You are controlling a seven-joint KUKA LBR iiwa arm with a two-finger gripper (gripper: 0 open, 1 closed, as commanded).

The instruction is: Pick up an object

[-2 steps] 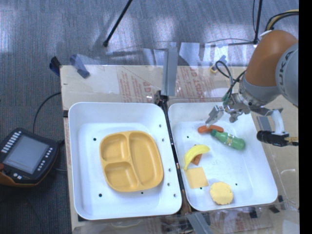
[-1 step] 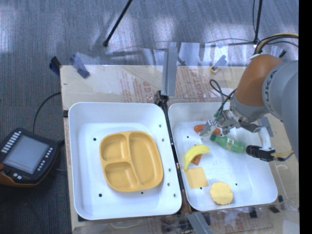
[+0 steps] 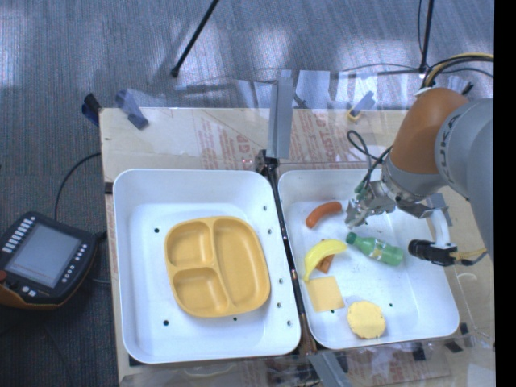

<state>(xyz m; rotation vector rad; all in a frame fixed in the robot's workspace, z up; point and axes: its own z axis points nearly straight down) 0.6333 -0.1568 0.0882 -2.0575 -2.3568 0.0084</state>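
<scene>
Gripper of the grey arm with its orange band hangs over the upper middle of the right-hand shallow white bin, lowered between a red-orange sausage-shaped toy to its left and the capped end of a small green plastic bottle just below it; at this scale the camera view does not resolve how the gripper is set, so its state cannot be told, and no object is seen in its grasp. Bottle lies on its side, slanting down to the right across the bin floor. Left of the bottle, a curved yellow toy banana rests with a small brown piece tucked just under its lower edge. Below the banana sits a flat pale-yellow square slab, and near it, toward the bin's lower edge, a round yellow ridged disc. Left-hand shallow white bin carries a yellow-orange plastic plate divided into three compartments, lying flat near the bin's centre. Both bins stand side by side on the bench, touching or nearly touching along their inner walls. On the carpet at far left lies a dark handheld control pendant with a grey screen.
</scene>
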